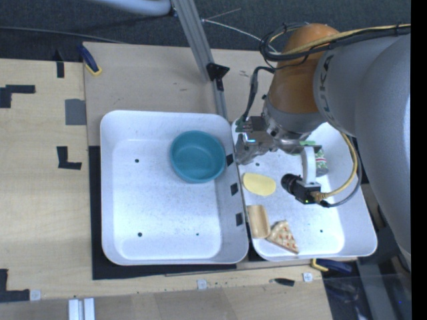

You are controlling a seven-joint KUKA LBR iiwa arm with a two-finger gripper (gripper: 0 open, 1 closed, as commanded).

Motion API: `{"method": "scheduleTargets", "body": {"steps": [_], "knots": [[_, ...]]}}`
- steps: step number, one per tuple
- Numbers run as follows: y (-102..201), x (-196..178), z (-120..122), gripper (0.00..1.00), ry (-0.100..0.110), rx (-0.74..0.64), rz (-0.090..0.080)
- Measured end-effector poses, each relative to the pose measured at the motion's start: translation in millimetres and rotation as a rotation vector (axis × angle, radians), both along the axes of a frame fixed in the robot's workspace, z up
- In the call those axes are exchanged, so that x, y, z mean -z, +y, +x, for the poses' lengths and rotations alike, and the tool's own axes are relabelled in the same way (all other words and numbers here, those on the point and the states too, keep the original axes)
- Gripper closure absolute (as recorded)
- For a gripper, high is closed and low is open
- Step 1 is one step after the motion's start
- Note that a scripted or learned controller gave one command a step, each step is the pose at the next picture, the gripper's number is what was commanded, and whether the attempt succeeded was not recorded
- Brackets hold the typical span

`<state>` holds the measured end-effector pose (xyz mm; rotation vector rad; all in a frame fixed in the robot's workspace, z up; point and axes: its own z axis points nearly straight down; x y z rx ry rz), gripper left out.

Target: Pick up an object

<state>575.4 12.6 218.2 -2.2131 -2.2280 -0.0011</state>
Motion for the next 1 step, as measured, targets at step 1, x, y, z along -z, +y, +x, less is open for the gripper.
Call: {"method": "scheduleTargets", "body": {"steps": [1], "knots": [[50.1, 6.6, 17.7, 1.00, 0.001, 0.000, 0.000]]}}
